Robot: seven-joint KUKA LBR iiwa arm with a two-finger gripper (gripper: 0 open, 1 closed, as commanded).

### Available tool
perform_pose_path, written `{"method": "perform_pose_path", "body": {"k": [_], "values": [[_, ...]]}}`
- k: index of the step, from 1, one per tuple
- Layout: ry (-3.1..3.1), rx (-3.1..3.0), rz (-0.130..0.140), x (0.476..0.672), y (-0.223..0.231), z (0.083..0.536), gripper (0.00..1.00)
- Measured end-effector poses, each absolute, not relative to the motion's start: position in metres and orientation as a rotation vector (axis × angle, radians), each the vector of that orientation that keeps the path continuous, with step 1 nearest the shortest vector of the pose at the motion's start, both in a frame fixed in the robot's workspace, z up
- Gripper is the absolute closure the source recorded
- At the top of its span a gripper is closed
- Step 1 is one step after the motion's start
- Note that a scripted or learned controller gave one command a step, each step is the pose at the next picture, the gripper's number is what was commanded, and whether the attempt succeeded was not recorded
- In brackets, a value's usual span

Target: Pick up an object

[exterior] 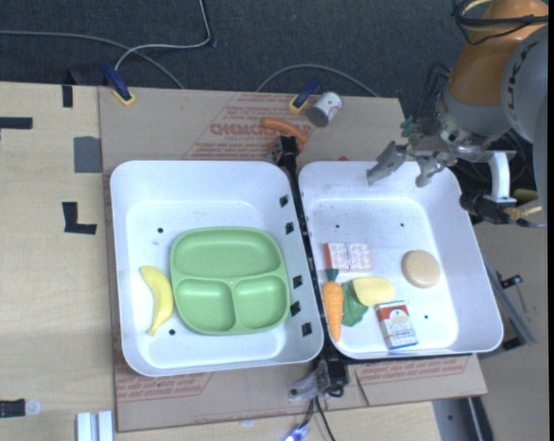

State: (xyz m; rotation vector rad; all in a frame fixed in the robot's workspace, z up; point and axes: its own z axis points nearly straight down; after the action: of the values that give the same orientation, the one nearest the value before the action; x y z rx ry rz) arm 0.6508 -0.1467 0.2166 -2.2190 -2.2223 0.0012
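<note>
My gripper [406, 170] hangs over the far edge of the right bin [460, 246], open, its two grey fingers spread with nothing between them. Below it in that bin lie a pink patterned packet [348, 256], a round tan bun [422, 268], a yellow wedge [374, 290] on a green scrap, an orange carrot [333, 309] and a small red and blue carton [398, 325]. All of these sit toward the near half of the bin, well apart from the gripper.
The left bin [130, 209] holds a green divided plate [230, 279] and a yellow banana [157, 299] at its left side. An orange clamp [286, 129] and a grey cylinder [324, 108] lie on the cardboard behind the bins.
</note>
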Motion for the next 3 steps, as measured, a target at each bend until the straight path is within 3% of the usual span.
{"method": "perform_pose_path", "body": {"k": [1,2,3], "values": [[-2.220,-2.220,0.003,0.600,-0.131,0.164,0.00],[-2.220,-2.219,0.003,0.537,-0.134,0.095,0.00],[-2.227,-2.226,-0.007,0.489,-0.137,0.088,0.00]]}}
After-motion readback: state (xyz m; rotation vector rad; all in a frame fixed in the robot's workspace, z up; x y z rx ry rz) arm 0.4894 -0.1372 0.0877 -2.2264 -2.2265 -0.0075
